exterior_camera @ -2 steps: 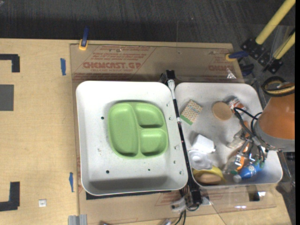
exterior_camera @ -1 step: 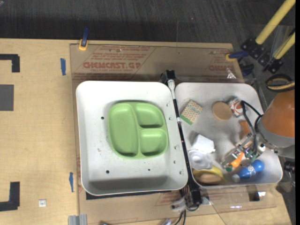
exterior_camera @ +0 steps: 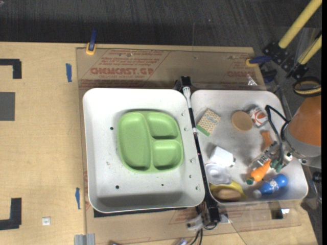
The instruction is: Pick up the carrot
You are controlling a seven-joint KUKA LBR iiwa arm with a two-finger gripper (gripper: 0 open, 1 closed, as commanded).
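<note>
The gripper (exterior_camera: 265, 163) is low in the right bin (exterior_camera: 225, 98), its tip right at the carrot (exterior_camera: 257, 173); whether it grips the carrot or is merely touching it cannot be told from this angle. The carrot lies tilted near the bin's front right corner, just beside a blue toy (exterior_camera: 273, 185). A yellow piece (exterior_camera: 228, 191), a white cup (exterior_camera: 220, 160), a checkered block (exterior_camera: 208, 121) and a tan disc (exterior_camera: 242, 120) share that bin. The left bin (exterior_camera: 99, 137) holds 1 green divided plate (exterior_camera: 150, 140).
</note>
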